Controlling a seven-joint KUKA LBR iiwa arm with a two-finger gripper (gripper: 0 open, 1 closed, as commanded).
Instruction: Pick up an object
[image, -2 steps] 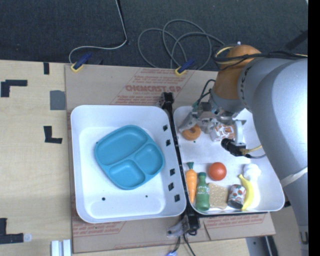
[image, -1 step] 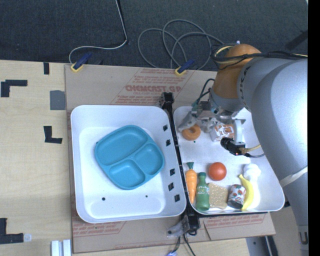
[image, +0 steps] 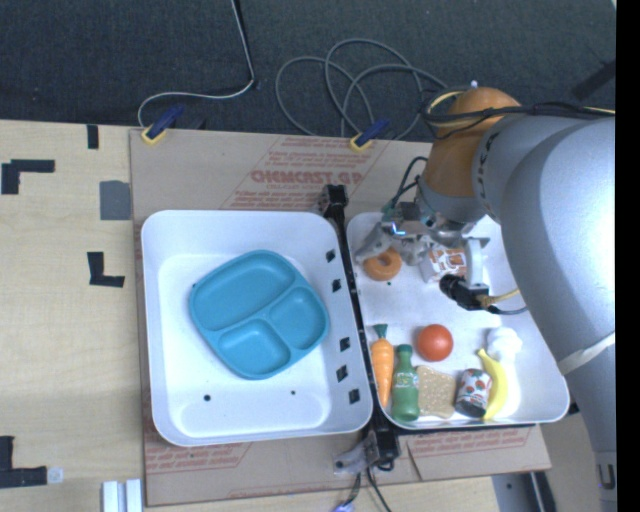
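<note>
Two white bins (image: 160, 300), one blue tray (image: 260, 312), seven food items (image: 435, 342).

Claw (image: 420, 237) fingertips behind its body

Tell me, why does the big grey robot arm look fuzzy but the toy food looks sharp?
In the camera view, the arm sits much nearer the lens, so its grey shell is soft and out of focus, while the tomato, banana and carrot in the right bin look crisp; the light is even, with a soft shadow inside the left bin beside the blue plate.
</note>
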